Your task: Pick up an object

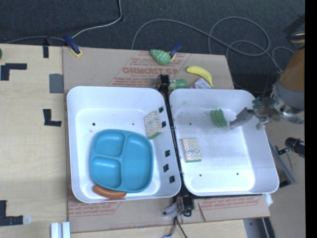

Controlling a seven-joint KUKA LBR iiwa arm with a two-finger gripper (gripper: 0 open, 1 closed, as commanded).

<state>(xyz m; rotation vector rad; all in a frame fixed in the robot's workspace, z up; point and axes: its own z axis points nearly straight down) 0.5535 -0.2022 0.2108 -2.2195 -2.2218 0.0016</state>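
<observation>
Arm: my grey arm (292, 95) comes in from the right, orange band visible at the upper right, wrist over the right rim of the right bin.
Gripper: my gripper (237, 120) sits over the far-right part of the right bin, pointing left. Fingers look slightly spread w/ nothing between them; the tip of one finger (234, 124) ends just right of the green obj., apparently apart from it, though I cannot tell for sure from this angle.
Green obj.: small ribbed green piece (217, 117) on the right bin floor, far half, just left of my fingertips.
Patterned block (R): small patterned block (191, 149) in the right bin, left of centre, lying flat, well apart from my gripper.
Right bin: white bin (257, 177), touches the left bin along the centre seam.
Left bin: white bin (79, 113) holding 3 things.
Plate: blue divided plate (122, 160) in the near half of the left bin.
Sausage: orange sausage-like item (109, 192) against the near edge of the plate, at the bin's near wall.
Patterned block (L): second patterned block (154, 124) leaning at the left bin's right wall, tilted.
Bench far side: banana (200, 74) and a green toy (160, 56) on the cardboard beyond the bins, both outside them.
</observation>
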